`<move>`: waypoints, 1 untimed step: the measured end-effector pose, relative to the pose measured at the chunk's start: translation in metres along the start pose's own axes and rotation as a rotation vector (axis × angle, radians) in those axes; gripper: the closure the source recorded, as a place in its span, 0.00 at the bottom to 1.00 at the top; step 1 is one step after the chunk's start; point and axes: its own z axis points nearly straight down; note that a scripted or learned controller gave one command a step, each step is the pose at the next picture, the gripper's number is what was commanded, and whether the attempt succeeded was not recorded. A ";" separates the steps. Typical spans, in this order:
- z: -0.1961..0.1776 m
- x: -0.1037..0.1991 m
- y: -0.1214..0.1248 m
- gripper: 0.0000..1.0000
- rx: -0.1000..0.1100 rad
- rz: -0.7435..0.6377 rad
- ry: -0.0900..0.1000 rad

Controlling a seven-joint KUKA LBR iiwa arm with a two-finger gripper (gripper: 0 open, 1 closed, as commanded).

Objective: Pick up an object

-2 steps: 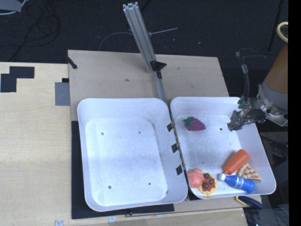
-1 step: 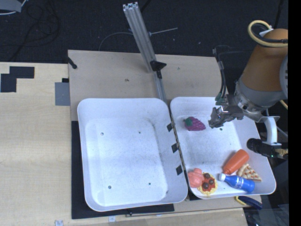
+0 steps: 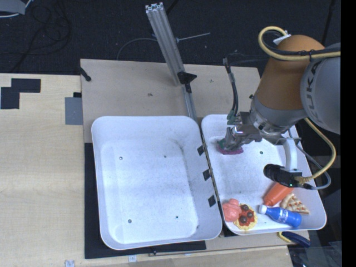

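One gripper is hovering low in the right bin, its tips touching a purple-and-green object directly beneath; whether it is grasping is unclear. Toy foods are lying well below it.

A single robot arm enters from the right side of the camera view. Its upper part is a bulky grey casing. Below that sits a wide, rounded orange band, the largest and brightest part of the arm on view. A yellowish cable loops up above the orange band and another length trails down along the arm's right side. Beneath the band a grey wrist section narrows and angles down and to the left. At its end is the metal two-finger gripper, pointing downward and held low. The fingertips are too small and dark to make out clearly.
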 end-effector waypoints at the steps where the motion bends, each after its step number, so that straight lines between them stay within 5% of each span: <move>1: -0.006 0.049 0.007 1.00 -0.001 0.001 -0.001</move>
